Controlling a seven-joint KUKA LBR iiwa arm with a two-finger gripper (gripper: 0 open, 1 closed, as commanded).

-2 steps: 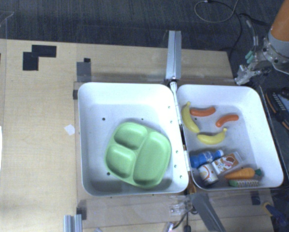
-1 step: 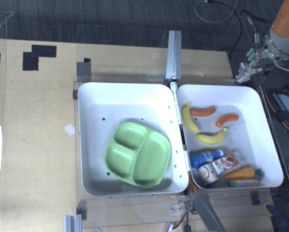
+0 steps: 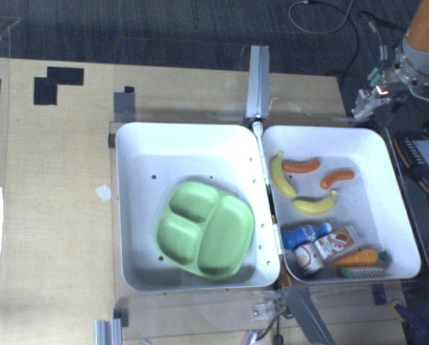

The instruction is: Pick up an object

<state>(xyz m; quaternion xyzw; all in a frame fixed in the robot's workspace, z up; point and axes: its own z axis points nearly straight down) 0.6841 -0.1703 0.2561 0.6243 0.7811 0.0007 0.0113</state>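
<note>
The right bin (image 3: 399, 192) holds several small items. Two yellow bananas (image 3: 280, 177) (image 3: 315, 205) lie near the divider, with two orange sausages (image 3: 301, 165) (image 3: 337, 177) beside them. Along the near wall lie a blue bottle (image 3: 304, 234), a small carton (image 3: 334, 244), a can (image 3: 308, 259) and a carrot (image 3: 359, 258). My gripper (image 3: 371, 100) hangs high at the upper right, just past the right bin's far right corner and apart from every item. It is small and partly blurred.
The left bin (image 3: 135, 157) holds a green divided plate (image 3: 205, 228). A metal post (image 3: 258, 85) rises at the far end of the divider between the bins. Cables (image 3: 322, 13) lie on the dark floor behind the bench.
</note>
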